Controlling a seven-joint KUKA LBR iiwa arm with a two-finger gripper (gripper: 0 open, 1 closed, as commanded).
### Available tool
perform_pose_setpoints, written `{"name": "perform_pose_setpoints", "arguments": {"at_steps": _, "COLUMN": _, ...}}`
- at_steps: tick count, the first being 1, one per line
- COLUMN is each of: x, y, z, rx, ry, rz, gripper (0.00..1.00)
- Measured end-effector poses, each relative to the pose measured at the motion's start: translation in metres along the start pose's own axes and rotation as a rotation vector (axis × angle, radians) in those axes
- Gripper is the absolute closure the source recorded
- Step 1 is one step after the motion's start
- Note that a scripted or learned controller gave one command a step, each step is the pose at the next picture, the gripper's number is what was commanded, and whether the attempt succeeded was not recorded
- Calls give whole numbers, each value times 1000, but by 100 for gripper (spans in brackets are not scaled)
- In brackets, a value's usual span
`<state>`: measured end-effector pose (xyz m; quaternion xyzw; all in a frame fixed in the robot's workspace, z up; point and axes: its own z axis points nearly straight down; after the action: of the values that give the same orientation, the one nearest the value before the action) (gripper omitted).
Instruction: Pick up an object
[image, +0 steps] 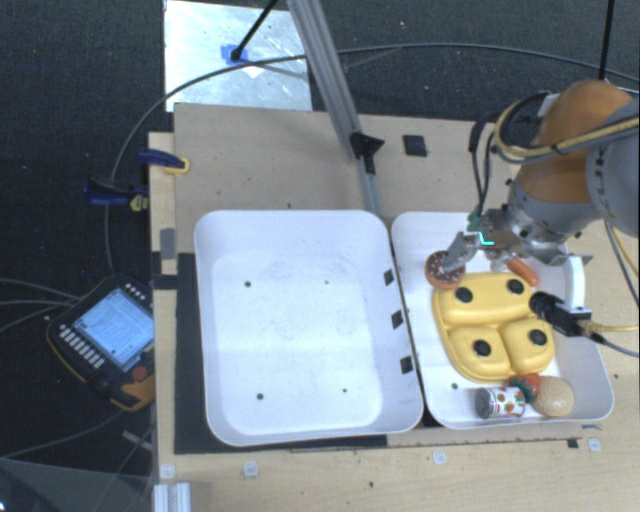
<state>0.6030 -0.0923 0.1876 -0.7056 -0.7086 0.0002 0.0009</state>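
- Hand (455, 258): low over the right bin, at about eleven o'clock of that bin's contents. Its dark tip reaches toward the left, down beside a small round brownish object. Whether it is released or clenched I cannot tell from here; nothing can be seen gripped in it.
- Arm (570, 150): grey, with its orange band at the upper right. It comes in from three o'clock and bends down and left toward the bin, the wrist sloping so the hand points to about eight o'clock.
- Right bin (600, 400): white and shallow, holding every loose item.
- Round brownish object (438, 268): at the hand's tip, touching or just beside it. In my judgement this is the likely thing to be picked.
- Yellow moulded piece (495, 325): large and lumpy, with dark dots. It lies mid-bin, just at five o'clock from the hand.
- Orange-red piece (521, 270): small, at the yellow piece's one o'clock edge.
- Small can (500, 402) and tan rounded item (555, 397): side by side at the bin's six o'clock wall, well apart from the hand.
- Left bin (290, 325): white, lying at nine o'clock of the right one on the table (250, 160).
- Advice for the step: centre the hand over the round object rather than beside it, keep off the yellow piece's edge, close fully before lifting, then rise straight up.
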Motion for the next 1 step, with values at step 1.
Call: {"name": "perform_pose_setpoints", "arguments": {"at_steps": 1, "x": 0, "y": 1, "z": -2, "rx": -3, "ry": 0, "rz": 0, "gripper": 0}}
